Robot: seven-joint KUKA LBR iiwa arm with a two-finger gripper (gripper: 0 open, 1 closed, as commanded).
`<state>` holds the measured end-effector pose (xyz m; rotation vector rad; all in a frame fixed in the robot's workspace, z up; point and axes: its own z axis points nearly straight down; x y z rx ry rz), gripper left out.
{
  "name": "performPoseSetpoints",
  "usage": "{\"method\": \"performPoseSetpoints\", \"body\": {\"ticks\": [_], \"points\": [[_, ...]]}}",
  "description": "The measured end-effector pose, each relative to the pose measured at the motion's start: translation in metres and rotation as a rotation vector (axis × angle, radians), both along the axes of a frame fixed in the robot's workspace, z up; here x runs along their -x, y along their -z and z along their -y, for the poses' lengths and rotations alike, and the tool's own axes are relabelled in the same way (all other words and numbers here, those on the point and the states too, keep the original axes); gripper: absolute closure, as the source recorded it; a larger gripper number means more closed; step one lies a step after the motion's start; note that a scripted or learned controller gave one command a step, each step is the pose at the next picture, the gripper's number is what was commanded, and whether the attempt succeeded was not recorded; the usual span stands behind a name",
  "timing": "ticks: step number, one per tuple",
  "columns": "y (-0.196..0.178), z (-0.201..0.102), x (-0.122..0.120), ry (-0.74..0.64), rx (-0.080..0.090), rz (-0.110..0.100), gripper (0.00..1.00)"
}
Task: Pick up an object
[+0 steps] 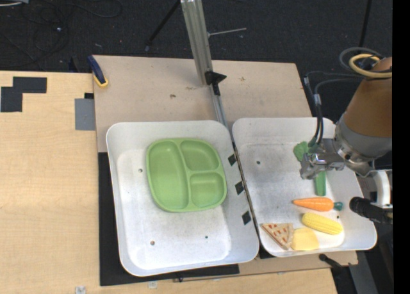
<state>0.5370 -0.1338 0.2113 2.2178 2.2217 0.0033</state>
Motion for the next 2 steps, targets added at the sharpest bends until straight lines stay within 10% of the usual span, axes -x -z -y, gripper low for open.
{"method": "performPoseSetpoints", "body": {"ticks": [2], "points": [[-0.054, -0.044, -0.007, -0.003, -0.002, -0.004, 1.0]]}}
